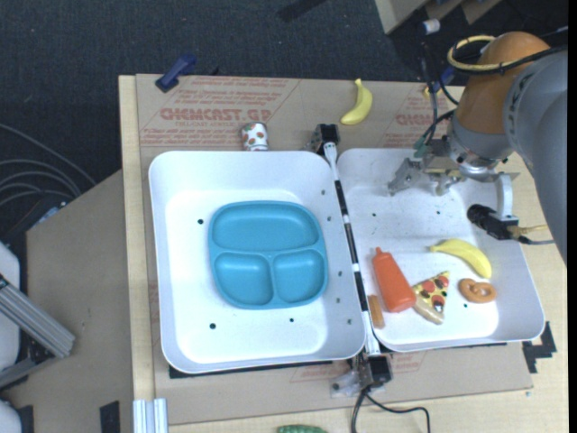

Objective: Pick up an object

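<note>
In the right bin [514, 327] lie an orange bottle [392, 280], a pizza slice [434, 296], a small brown ring-shaped pastry [476, 290] and a yellow banana [466, 254], all in its near half. My gripper [420, 182] hangs over the far part of that bin, well apart from these objects. Its fingers are spread, with nothing between them. The grey arm with its orange band comes in from the upper right.
The left bin [171, 242] holds a blue divided plate [267, 252]. Behind the bins, a second banana [358, 105], a small patterned cup [255, 135] and a blue object [176, 72] lie on the cardboard.
</note>
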You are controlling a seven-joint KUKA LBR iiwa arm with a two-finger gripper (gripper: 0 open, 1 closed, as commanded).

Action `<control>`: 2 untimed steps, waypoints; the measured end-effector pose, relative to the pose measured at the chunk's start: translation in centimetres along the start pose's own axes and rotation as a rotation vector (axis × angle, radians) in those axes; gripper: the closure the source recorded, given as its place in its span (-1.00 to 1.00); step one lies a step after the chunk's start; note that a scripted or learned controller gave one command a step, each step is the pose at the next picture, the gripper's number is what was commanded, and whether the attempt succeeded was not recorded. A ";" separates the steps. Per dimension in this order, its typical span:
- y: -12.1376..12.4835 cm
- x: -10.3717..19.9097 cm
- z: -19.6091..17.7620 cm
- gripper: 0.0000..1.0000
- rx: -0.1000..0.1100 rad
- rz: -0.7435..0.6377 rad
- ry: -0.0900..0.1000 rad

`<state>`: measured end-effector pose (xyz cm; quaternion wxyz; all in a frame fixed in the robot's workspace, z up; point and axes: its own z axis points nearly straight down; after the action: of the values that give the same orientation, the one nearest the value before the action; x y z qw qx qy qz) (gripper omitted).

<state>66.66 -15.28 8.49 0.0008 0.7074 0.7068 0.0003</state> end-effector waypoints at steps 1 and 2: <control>0.1 0.0 -1.1 1.00 -0.002 -0.001 -0.001; 0.1 0.0 -1.0 -1.00 -0.002 -0.001 -0.001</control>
<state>66.73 -15.25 9.52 0.0019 0.7072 0.7070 0.0005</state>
